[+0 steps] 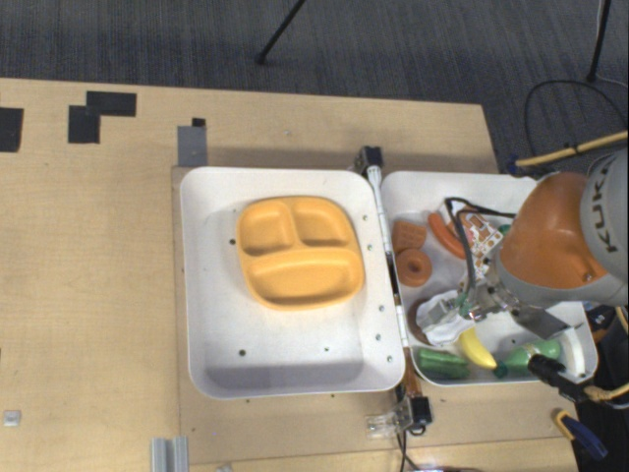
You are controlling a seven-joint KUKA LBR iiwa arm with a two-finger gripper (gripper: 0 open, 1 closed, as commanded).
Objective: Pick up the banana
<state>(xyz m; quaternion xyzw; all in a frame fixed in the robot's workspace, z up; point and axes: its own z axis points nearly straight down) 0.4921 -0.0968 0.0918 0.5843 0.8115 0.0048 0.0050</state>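
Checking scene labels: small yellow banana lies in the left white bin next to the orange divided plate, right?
Not quite. The camera view shows the small yellow banana in the right white bin, near its front edge beside green items. The orange divided plate sits in the left white bin.

Right white bin (395, 197): small yellow banana (478, 349) near front wall, beside green toy vegetable (441, 362). Gripper (470, 306) just above banana. Left white bin (211, 264): orange compartment tray (298, 250).
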